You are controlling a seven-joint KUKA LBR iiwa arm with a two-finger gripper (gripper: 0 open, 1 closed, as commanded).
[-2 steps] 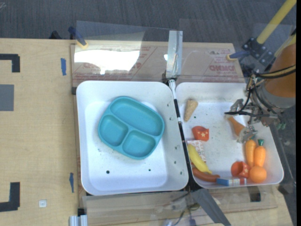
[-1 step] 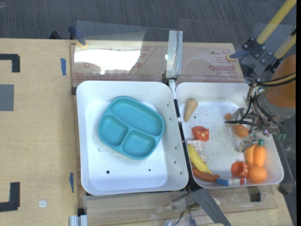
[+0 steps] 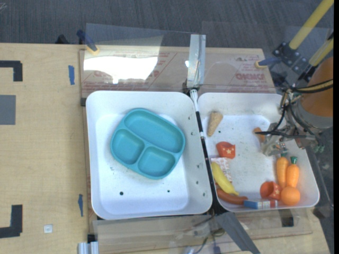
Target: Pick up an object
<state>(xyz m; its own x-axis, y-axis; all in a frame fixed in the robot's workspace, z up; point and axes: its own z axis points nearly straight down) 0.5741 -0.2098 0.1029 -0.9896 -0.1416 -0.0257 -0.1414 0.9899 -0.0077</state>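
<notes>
Your surface (image 3: 37,142) carries two bins. The left bin (image 3: 100,194) sits well apart from the jaws and holds a teal divided plate (image 3: 147,143). The right bin (image 3: 243,115) has the arm (image 3: 318,97) reaching into its far right side.

The gripper (image 3: 273,142) hangs low over the right bin's floor, near the right wall. You cannot tell how far the jaws stand apart; cables and dark hardware blur them. Nothing is seen held between them.

Candidates, by size: two carrots (image 3: 286,173) lie just beside the jaws, toward the near rim, with an orange ball (image 3: 290,196) past them. A banana (image 3: 222,179) and a red sausage (image 3: 231,197) lie near the bin's left wall, well apart from the jaws. A cone-shaped bread piece (image 3: 214,123) lies beyond them. A red strawberry-like piece (image 3: 226,150) lies between banana and cone.

Risks, judged: the carrots are rounded and touching, so a close could squeeze one sideways. The bin wall is near, so the jaws could catch it. The loose cables could snag.
</notes>
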